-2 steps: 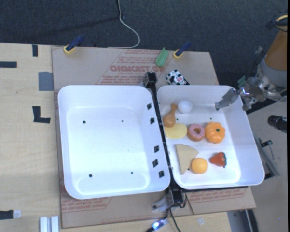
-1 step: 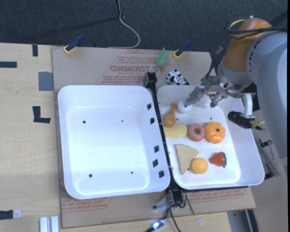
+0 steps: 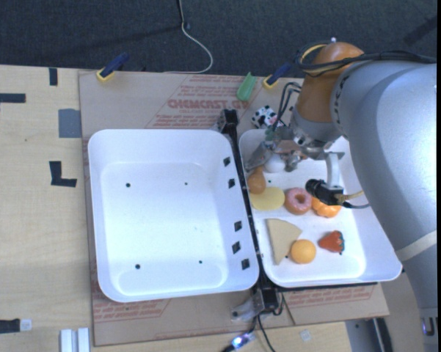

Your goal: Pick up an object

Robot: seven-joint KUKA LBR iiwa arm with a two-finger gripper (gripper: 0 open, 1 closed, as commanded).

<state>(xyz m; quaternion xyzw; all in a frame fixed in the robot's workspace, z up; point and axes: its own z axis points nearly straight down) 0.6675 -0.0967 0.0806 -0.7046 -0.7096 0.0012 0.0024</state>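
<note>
Camera view looking down at a slant, so starting at the near edge: the right shallow white plastic bin [image 3: 367, 270] has most of the stuff in it. Nearest is a small round orange ball [image 3: 303, 251], smooth looking, sitting right against a pale tan wedge-shaped flat piece [image 3: 280, 237] that looks like a cheese slice, with its narrow tip pointing toward the near edge and its long axis running near to far. Just right of the ball is a red strawberry-like toy with a dark green top [image 3: 332, 242]. A bit farther in there's a pink ring donut [image 3: 299, 201] lying flat, touching a pale yellow lumpy oblong piece [image 3: 268, 198] whose long axis runs left to right. Right of the donut is an orange rounded piece [image 3: 325, 208] with a black part [image 3: 323, 191] of the arm over its far edge. A small brownish egg-shaped thing [image 3: 257, 182] sits against the bin's left wall, long axis roughly near to far. The left white bin [image 3: 103, 196] is beside it, walls touching, with little dark dots on its floor. The grey arm's gripper [image 3: 282, 151] is down low over the far part of the right bin; honestly can't tell how far apart the fingers are or whether anything is between them. Past the bins, on the brown cardboard sheet [image 3: 176, 108], there's a black and white spotted little object [image 3: 263, 116], a green clip [image 3: 246, 86] and a blue and yellow clamp [image 3: 111, 66].
</note>
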